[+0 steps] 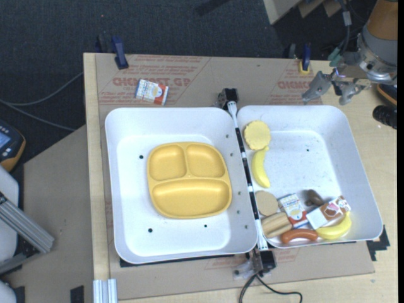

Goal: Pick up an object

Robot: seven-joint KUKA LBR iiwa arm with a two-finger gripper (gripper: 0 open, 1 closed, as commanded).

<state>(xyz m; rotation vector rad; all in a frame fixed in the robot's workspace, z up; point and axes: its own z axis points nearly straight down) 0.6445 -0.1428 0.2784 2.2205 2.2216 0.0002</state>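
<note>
Banana (260,168) in right bin, well apart from tool (332,86)

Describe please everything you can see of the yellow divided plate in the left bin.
The yellow divided plate looks like smooth matte plastic, a rounded rectangle with a raised rim. Ridges split it into three compartments: two small ones at the far side and one wide one at the near side. All three hold nothing. It lies flat, right way up, slightly turned, near the middle of the left bin, touching only the bin floor.
</note>
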